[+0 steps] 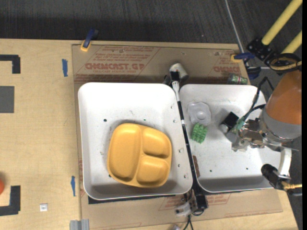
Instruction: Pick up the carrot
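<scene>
Gripper sits low over the right bin, near its right wall, roughly mid-height. Open or clenched: cannot tell, the wrist hardware blocks it from this angle. Nothing visibly held.

Arm comes in over the right bin's right rim, orange band on top, cables trailing off it.

Carrot: the only candidate is an orange blob at the bench's left edge, toward the lower-left corner, well apart from both bins. It might be the carrot. The frame cuts it off, so its long axis and pointing direction are unreadable.

Right bin contents:
- green block near the left wall, mid-height
- clear cup just above the block, close to it but apparently not touching
- both well clear of the gripper, to its left

Left bin: yellow tray with three compartments, lying in the lower middle, its lower edge close to the bin's front wall.

Surface: the bins sit side by side, rims touching, a black strip along the seam. Under them is a cardboard sheet with red print, on a tan wood bench. Blue tape marks sit beside the sheet's left edge, and a blue clamp is at its top-left corner. Black tape corners and a grey patch sit near the bench's left edge.

Room: dark carpet beyond the bench's far edge, yellow poles at top right.
</scene>
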Tool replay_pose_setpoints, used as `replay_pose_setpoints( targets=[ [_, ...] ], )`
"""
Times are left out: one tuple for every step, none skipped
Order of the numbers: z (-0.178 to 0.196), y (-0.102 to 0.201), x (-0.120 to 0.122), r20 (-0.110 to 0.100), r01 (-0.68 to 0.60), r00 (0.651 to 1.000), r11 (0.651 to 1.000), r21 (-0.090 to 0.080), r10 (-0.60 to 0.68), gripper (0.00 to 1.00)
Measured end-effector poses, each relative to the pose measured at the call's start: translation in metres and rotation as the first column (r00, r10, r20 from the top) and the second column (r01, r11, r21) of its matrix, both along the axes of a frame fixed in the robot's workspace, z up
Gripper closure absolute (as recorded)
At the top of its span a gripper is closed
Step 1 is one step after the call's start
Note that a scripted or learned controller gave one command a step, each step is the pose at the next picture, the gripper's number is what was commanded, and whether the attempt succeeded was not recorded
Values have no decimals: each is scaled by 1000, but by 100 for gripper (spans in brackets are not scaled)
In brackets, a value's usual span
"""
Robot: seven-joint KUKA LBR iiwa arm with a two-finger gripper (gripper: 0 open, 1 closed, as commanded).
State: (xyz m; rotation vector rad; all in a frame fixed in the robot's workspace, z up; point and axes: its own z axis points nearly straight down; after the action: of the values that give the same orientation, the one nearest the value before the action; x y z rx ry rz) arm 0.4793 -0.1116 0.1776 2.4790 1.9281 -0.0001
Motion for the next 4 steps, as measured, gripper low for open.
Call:
replay_pose_setpoints(
  targets=[
    [-92, -41, 3, -1, 183, 983, 983, 2, -183, 100],
    [0, -61, 0, -1, 393, 919, 919, 1, -393, 100],
    [56, -75, 0, -1, 659, 752, 752, 0, -659, 100],
    [85, 42, 0, -2, 701, 713, 713, 1, -701, 100]
  ],
)
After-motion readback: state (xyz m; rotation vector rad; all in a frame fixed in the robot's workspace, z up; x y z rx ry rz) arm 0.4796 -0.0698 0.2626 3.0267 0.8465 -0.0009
